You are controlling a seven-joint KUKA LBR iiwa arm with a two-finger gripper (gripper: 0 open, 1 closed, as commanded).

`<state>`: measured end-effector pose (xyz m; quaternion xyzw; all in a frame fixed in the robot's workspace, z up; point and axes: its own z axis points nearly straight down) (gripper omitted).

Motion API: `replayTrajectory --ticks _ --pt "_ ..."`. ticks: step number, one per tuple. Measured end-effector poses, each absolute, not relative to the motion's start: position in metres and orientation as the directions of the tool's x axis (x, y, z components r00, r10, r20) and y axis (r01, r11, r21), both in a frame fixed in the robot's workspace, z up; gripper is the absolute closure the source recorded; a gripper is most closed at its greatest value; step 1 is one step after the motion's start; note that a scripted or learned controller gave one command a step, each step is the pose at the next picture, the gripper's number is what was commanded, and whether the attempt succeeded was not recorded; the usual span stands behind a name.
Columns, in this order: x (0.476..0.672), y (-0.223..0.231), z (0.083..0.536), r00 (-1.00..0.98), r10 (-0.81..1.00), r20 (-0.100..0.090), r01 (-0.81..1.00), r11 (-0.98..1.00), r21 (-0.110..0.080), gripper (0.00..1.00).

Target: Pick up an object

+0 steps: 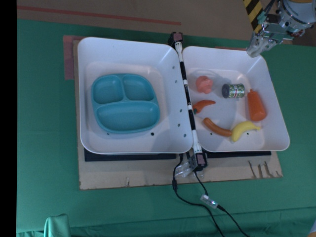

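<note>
The right white bin (274,102) holds several toy foods: a pink round piece (204,84), a small green-labelled can (233,91) on its side, an orange bottle (256,105), a red-orange chili pepper (203,104), a sausage (217,127) and a yellow banana (244,130). My gripper (257,47) hangs at the bin's far right corner, above its rim and apart from all the objects. Nothing shows between its fingers.
The left white bin (89,58) holds a teal divided plate (125,103). A black-and-white rod (185,90) runs between the bins. Cables (207,201) trail off the cardboard base at the front. Yellow-black hazard tape (250,1) lies near the arm.
</note>
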<state>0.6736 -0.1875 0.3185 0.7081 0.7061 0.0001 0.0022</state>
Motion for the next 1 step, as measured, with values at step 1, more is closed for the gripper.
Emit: replayTrajectory --ticks 1 --pt "0.7010 -0.1874 0.3481 0.003 1.000 -0.004 1.000 -0.003 0.003 1.00"
